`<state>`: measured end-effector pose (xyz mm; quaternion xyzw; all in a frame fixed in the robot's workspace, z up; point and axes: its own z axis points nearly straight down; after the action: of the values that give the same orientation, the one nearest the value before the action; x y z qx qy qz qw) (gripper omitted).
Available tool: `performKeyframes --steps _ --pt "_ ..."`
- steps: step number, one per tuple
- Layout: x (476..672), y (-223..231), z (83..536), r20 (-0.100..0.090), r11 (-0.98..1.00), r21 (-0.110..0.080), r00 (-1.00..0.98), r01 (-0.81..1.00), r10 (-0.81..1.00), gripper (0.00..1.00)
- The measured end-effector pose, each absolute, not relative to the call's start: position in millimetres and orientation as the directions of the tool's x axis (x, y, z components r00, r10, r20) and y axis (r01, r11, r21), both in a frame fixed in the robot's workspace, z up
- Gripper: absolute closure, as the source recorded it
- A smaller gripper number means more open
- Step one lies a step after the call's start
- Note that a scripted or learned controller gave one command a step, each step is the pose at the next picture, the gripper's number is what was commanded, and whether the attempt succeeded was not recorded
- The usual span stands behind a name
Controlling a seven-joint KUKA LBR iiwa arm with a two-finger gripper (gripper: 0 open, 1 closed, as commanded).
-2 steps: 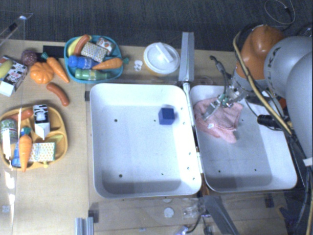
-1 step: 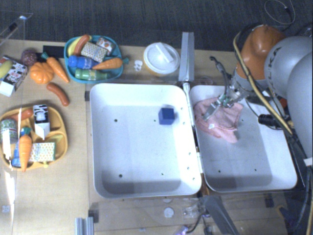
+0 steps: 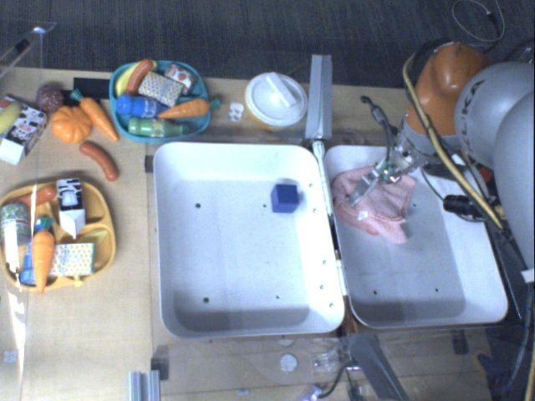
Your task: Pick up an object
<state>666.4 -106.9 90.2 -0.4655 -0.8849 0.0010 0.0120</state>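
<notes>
A crumpled pink cloth (image 3: 376, 203) lies in the upper left part of the right bin (image 3: 451, 299). My gripper (image 3: 374, 180) hangs over the cloth's upper middle, fingers pointing down and to the left, close to or touching the fabric. A small blue cube (image 3: 285, 197) sits in the left bin (image 3: 234, 299), toward its upper right, well left of the gripper.
A metal divider post (image 3: 317, 98) stands between the bins at the back. A round white lid (image 3: 276, 98) lies behind the left bin. Toy food fills a blue bowl (image 3: 129, 128) and a yellow tray (image 3: 104, 224) on the left bench. Cables run along the arm at right.
</notes>
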Motion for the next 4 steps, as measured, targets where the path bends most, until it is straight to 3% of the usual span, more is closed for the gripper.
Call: performKeyframes --steps 2,3,4 --pt "665.4 -101.6 90.1 0.005 0.581 -0.019 -0.581 0.814 0.814 0.00" --pt "666.1 -110.1 90.2 0.021 0.605 -0.013 -0.605 0.796 0.796 0.00" --pt "658.8 -135.2 90.6 0.003 0.598 0.005 -0.598 0.802 0.802 0.00"
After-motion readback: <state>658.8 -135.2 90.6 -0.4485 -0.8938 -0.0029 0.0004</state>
